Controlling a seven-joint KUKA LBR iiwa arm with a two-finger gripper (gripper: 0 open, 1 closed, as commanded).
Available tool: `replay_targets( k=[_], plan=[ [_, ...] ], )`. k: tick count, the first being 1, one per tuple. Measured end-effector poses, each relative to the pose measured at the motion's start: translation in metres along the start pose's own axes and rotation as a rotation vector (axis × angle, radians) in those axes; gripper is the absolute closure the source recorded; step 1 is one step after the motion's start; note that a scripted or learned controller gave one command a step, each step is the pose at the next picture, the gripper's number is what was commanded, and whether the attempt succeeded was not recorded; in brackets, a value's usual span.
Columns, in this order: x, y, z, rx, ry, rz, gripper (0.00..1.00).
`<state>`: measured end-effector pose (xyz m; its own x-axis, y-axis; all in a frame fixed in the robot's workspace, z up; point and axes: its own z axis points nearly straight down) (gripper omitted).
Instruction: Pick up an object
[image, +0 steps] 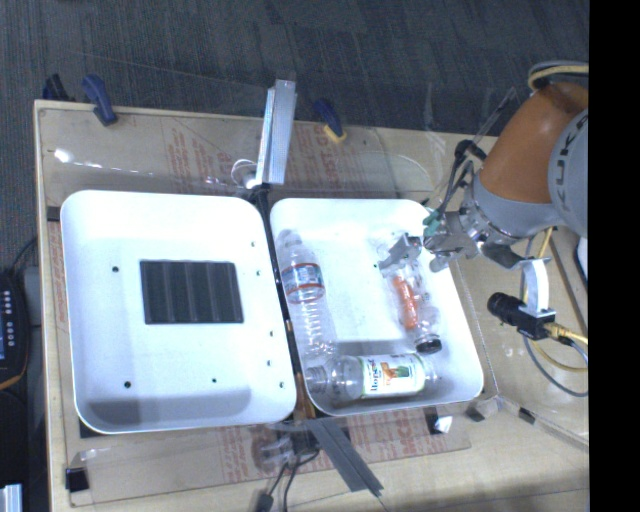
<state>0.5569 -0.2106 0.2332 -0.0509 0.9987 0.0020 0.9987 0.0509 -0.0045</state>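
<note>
Over the right bin (455, 300) the hand (405, 252) hangs at the end of the grey arm, just above the upper end of a small clear bottle with orange contents (412, 305). Nothing sits between its fingers, and I cannot tell from this slanted view how widely they stand apart.

That small bottle lies along the bin's right side, its dark cap toward the near wall. Two more things share the bin: a clear water bottle (305, 295) lying lengthwise against the left wall, and a labelled juice bottle (375, 376) lying crosswise along the near wall, its end close to the water bottle's lower end. The left bin (90, 300) carries a dark ribbed panel (191, 291) in its floor.

The small orange bottle looks the likeliest target, being directly beneath the hand. To do this well, the fingers should straddle the bottle across its narrow width, at right angles to its long axis, and come down near its middle rather than at the tapered end. Clear plastic is slick and round, so an off-centre pinch would probably squirt it sideways toward the bin wall. The descent should go low enough that the pads close past the bottle's widest line, then lift straight up.
</note>
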Motion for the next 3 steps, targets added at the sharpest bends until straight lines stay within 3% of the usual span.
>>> replay_targets(
  k=[1,2,3],
  plan=[
    [0.000,0.000,-0.010,0.002,0.000,-0.004,1.00],
    [0.000,0.000,-0.010,0.002,0.000,-0.004,0.00],
    [0.001,0.023,0.042,0.000,0.000,-0.082,0.00]
  ],
)
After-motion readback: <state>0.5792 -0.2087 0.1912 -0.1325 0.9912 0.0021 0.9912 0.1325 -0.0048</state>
